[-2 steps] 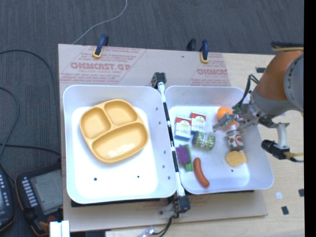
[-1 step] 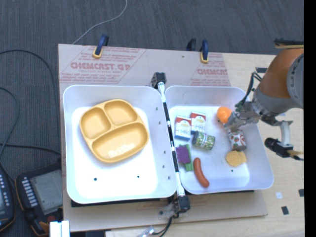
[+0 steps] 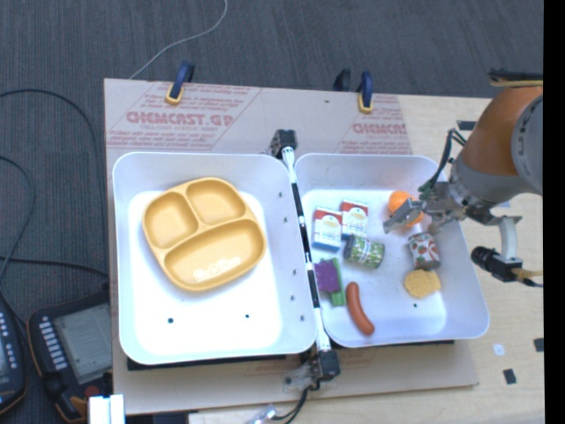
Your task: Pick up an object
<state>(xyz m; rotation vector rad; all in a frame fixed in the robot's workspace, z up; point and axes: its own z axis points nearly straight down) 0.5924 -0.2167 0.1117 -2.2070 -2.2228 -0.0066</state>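
The right bin (image 3: 459, 312) holds several small items. An orange ball (image 3: 398, 202) lies near its back, and my gripper (image 3: 413, 214) hangs right beside it, reaching in from the right and partly covering its right side. Just below the gripper stands a small patterned can (image 3: 425, 251), with a round yellow cookie (image 3: 422, 283) in front of it. A green jar (image 3: 364, 253) lies on its side mid-bin. Two red-and-white boxes (image 3: 327, 229) (image 3: 355, 213) sit next to the divider. A red sausage (image 3: 359, 308) and a purple block (image 3: 328, 276) lie at the front left.
In the left bin (image 3: 132, 325) sits a yellow divided plate (image 3: 205, 232). A small green piece (image 3: 338, 298) lies beside the purple block. The divider rail (image 3: 300, 228) runs between the bins. Clamps (image 3: 365, 91) hold the board's far edge.
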